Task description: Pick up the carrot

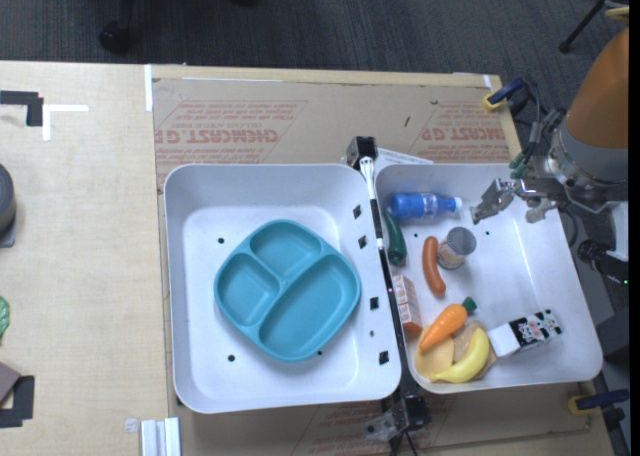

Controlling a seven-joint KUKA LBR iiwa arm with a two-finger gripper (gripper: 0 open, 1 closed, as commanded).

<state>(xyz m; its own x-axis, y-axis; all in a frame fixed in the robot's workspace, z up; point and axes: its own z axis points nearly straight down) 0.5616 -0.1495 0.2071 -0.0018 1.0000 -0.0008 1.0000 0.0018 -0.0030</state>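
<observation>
Just one camera here, mounted up above the tabletop [80, 244] and looking down at a slant, not straight overhead. It sits far enough back to take in both white bins: the right bin [545, 274], which lies just below and to the left of the hand [515, 196] as the frame shows it, and the left bin [190, 244], farther left of the hand, past the divider. The view faces away toward the dark carpeted floor [350, 4], which fills the top strip of the frame well beyond the hand. The arm [600, 114] comes in at the right edge, so the hand sits near the upper right, fairly small in frame.
</observation>
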